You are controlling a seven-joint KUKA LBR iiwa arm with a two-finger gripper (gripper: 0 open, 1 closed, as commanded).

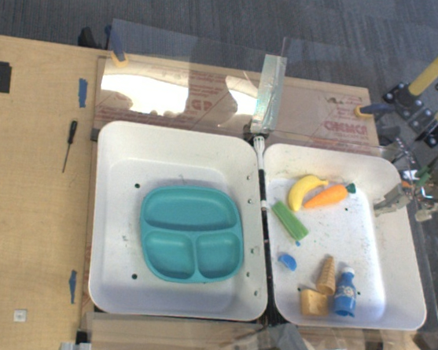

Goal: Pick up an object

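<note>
— At three o'clock of the right bin [399,256] waits the gripper [403,194]; whether it is open, I cannot tell.
— Approach step, I think. Next it must reach the carrot [327,197], near eleven o'clock.

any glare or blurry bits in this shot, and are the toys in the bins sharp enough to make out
Camera view: strong glare washes the clear panel behind the left bin; the teal tray, banana, carrot and blue bottle read clearly with soft shadows; the end effector at the right bin's edge is small, cluttered and hard to resolve.
</note>
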